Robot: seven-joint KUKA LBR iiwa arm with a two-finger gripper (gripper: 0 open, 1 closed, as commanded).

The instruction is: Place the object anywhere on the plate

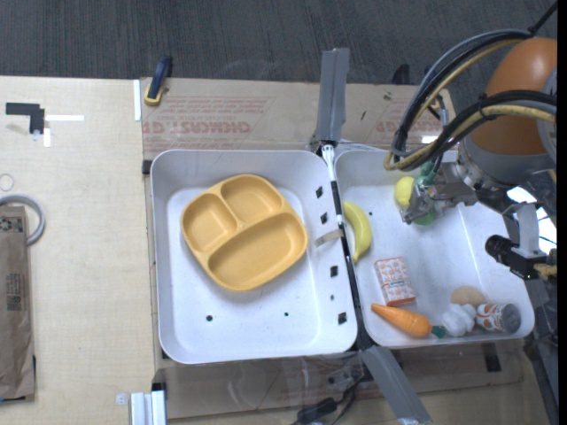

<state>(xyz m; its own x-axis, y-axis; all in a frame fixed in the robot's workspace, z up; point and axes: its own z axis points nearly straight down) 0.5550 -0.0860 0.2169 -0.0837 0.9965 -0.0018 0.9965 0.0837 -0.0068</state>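
Lemon point(405, 189), yellow, sat in the upper part of the right bin point(496, 264), against the gripper point(420, 204); whether the gripper pinched it could not be told. Plate point(244, 231), yellow, three compartments, lay bare at centre of the left bin point(177, 308), open floor around it. Banana point(358, 229) lay along the dividing edge; carrot point(401, 319) and small box point(394, 281) were at lower right.
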